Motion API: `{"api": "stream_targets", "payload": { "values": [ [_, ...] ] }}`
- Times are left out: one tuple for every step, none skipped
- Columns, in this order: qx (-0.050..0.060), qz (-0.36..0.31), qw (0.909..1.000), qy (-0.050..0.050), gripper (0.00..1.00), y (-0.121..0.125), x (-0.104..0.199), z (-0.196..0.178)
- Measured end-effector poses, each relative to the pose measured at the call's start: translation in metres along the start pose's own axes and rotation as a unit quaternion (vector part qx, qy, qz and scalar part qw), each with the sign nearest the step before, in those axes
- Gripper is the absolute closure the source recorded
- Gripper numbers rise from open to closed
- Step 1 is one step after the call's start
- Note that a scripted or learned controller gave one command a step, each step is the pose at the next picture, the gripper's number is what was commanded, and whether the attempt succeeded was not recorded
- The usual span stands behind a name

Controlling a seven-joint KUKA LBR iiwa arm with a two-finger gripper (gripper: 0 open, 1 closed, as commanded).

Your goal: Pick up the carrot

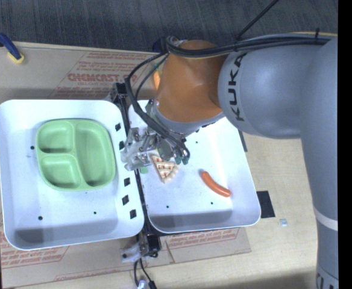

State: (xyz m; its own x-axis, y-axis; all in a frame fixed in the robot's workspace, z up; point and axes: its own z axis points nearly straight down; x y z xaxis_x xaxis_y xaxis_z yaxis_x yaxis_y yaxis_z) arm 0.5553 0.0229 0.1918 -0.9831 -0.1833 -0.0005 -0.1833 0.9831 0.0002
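A: State the contents of the right bin [248, 206], nearest edge first.

B: The carrot [215, 183] lies toward the near right part of the bin floor, slanted, free of the walls. A waffle-patterned wedge [166, 168] lies to its left, close to the divide between the two bins and apart from the carrot.

A: Location of the gripper [144, 152]?

B: It sits low over the left side of the right bin, just beside the wedge and at the inner rim. The carrot is well apart from it, to its right.

A: Finger condition?

B: Not determinable. The metal parts blur together, so the gap and any contact with the wedge cannot be read. Nothing is visibly clamped.

A: And farther back?

B: The arm [272, 83], with its orange band [185, 83], covers the far part of the right bin. The left bin [13, 179] holds a green tray [76, 153] with three compartments.
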Motion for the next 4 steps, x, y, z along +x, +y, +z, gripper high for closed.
{"api": "stream_targets", "payload": {
  "values": [
    [0.000, 0.068, 0.9977, 0.002, 1.00, 0.140, 0.007, 0.035],
    [0.000, 0.127, 0.9918, -0.001, 1.00, 0.165, -0.001, -0.099],
    [0.001, 0.057, 0.9984, 0.002, 1.00, 0.066, 0.068, -0.010],
    [0.000, 0.026, 0.9997, 0.001, 1.00, 0.129, 0.023, -0.005]
  ]
}}
